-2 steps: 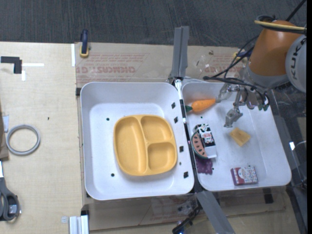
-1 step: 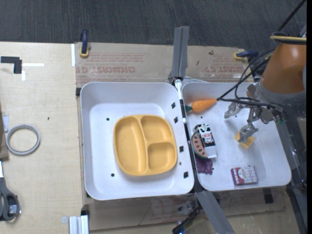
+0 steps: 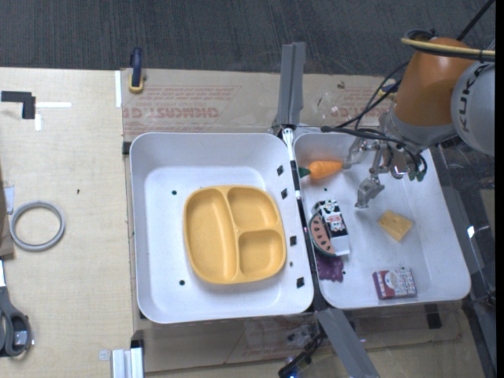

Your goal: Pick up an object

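White right bin (image 3: 441, 278), gripper (image 3: 368, 190) above, nothing held

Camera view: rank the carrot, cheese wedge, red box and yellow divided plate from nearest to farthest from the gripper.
From the gripper, over the right bin:
1. Cheese wedge, just below and to its right.
2. Carrot, up-left against the bin's divider side; only slightly farther than the cheese.
3. Red box, near the bin's front edge.
4. Yellow divided plate, in the left bin.
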Robot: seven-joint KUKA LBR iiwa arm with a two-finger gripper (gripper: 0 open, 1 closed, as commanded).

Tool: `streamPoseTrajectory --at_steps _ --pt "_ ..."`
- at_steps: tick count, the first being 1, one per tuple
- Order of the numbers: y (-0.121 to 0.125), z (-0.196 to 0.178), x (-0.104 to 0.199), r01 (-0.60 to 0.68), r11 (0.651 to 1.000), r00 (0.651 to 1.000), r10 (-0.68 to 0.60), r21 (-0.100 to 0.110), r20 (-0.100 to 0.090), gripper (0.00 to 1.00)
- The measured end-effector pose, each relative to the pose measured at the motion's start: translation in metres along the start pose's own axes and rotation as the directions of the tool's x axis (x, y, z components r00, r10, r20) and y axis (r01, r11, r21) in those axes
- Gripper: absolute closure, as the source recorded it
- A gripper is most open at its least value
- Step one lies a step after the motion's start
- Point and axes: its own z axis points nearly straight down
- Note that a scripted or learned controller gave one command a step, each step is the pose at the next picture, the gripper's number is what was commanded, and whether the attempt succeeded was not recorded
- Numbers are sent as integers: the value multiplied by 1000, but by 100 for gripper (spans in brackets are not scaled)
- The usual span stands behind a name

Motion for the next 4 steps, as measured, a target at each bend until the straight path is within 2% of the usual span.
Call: streamPoseTrajectory --at_steps 1,2,3,4 --pt "0 -11 -2 2 1000 1000 -2 2 9 100" --pt "0 -11 -2 2 1000 1000 -3 2 9 0" --pt "-9 -33 55 16 1000 1000 -16 0 2 0" --pt "47 -27 28 -331 944 944 331 2 5 0"
